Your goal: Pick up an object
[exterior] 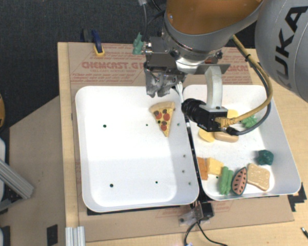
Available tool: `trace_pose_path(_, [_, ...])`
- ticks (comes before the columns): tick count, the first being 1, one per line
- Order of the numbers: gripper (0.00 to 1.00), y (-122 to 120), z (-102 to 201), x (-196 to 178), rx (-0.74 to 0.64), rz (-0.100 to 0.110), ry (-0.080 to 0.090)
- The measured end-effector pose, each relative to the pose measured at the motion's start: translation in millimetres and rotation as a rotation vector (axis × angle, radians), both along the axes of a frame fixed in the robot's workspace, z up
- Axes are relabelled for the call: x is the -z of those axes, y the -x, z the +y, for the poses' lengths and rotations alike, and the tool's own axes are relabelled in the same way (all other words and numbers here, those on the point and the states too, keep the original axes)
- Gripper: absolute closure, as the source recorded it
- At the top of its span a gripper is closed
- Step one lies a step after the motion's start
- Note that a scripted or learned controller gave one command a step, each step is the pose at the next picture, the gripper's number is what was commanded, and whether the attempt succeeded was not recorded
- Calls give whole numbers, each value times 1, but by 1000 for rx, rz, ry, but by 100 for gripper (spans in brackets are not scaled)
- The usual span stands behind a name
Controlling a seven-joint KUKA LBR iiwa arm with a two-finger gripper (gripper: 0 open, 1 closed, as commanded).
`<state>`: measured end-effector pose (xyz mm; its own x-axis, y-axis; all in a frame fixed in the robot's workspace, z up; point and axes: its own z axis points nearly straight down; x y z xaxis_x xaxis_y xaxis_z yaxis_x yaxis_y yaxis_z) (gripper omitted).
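Observation:
A toy pizza slice (163,117) with red and green toppings lies flat in the left bin (118,158), near its top right corner. My gripper (160,87) hangs just above and behind the slice, over the bin's far rim. The view is too coarse to show what, if anything, it holds. The right bin (282,142) holds several toy foods: a yellow piece (209,136), a tan piece (227,137), a green piece (250,121), a teal lump (265,157), an orange cheese wedge (207,167), a green pickle (226,181), a watermelon slice (239,181) and a toast slice (258,177).
The arm's orange band and grey body (215,14) loom over the far edge of both bins. A black unit with a yellow cable (203,116) sits over the divider between the bins. A blue-and-yellow clamp (97,42) stands on the cardboard at the back left.

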<state>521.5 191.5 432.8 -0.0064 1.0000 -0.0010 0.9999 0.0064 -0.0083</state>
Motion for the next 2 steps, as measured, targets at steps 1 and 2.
trace_pose_path(1, [100,-18,-33,-49,8,-12,-2])
trace_pose_path(2, [100,-23,-72,-105,9,-15,-2])
